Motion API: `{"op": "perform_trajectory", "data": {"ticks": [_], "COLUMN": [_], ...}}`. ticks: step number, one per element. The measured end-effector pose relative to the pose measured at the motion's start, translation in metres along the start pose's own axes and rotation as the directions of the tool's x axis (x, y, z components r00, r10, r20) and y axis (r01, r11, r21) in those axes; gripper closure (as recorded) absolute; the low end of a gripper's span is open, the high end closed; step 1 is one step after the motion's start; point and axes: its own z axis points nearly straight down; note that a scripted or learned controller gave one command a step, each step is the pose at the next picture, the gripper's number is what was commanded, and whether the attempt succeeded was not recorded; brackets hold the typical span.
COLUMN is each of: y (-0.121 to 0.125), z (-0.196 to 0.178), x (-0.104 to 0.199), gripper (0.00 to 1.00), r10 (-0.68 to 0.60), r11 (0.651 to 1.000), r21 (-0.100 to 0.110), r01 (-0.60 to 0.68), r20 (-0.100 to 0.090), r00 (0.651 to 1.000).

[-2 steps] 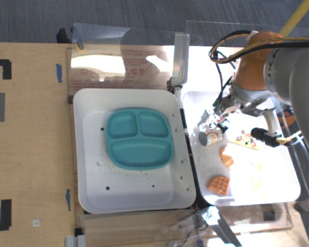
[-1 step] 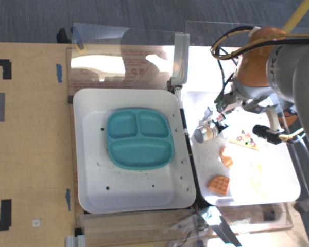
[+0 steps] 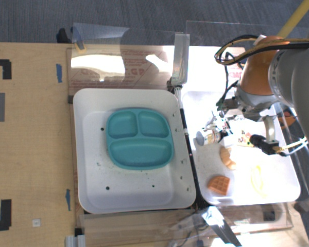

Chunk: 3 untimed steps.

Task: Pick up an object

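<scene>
Two white bins sit on our tabletop (image 3: pixel 31 138); the tool (image 3: pixel 208 136), grip state unclear to us, hovers in the right bin (image 3: pixel 286 189). We should descend squarely on the orange waffle piece (image 3: pixel 219 184) at five o'clock, avoiding the tan piece (image 3: pixel 227 158). Left, a teal plate (image 3: pixel 139 138).

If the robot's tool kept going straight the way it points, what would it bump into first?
Probably the floor of the right bin. The tool points down and left there, so the bin's left wall could come first. The orange bits lie just off that line, but depth is hard to judge.
</scene>
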Motion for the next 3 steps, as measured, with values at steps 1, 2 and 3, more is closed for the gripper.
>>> {"op": "perform_trajectory", "data": {"ticks": [1, 2, 3], "y": [0.000, -0.029, 0.003], "z": [0.001, 0.000, 0.001], "x": [0.000, 0.018, 0.013], "gripper": [0.00, 0.00, 0.00], "r10": [0.000, 0.045, -0.005], "r11": [1.000, 0.999, 1.000], "r21": [0.002, 0.000, -0.001], "r01": [0.000, -0.045, 0.005], "r20": [0.000, 0.001, 0.002], "r00": [1.000, 0.999, 1.000]}}
